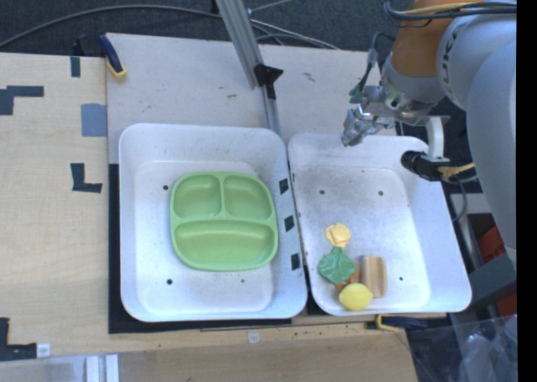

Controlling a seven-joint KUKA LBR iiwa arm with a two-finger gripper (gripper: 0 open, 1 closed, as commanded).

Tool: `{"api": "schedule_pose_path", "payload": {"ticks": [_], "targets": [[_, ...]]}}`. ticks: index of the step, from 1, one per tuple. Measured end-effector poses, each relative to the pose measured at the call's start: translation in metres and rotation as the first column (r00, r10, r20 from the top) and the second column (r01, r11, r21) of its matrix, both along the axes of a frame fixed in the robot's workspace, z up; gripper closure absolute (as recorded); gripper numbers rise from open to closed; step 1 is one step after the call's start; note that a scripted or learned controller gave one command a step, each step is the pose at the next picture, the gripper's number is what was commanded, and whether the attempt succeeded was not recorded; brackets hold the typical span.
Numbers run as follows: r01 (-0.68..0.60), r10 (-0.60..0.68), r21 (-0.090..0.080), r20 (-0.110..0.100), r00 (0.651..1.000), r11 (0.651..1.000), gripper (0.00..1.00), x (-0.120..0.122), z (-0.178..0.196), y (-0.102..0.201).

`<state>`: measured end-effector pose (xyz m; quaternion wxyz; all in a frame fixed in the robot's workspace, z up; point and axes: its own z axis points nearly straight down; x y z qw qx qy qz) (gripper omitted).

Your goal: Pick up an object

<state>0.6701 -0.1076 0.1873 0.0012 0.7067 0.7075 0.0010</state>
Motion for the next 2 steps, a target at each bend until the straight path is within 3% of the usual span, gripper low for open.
{"api": "schedule_pose_path", "payload": {"ticks": [1, 2], "targets": [[-0.001, 0.001, -0.001, 0.003, 1.000, 1.000, 1.00, 0.008, 0.061, -0.001], [-0.004, 0.004, 0.001, -0.005, 1.000, 1.000, 1.00, -0.028, 0.059, 0.046]]}}
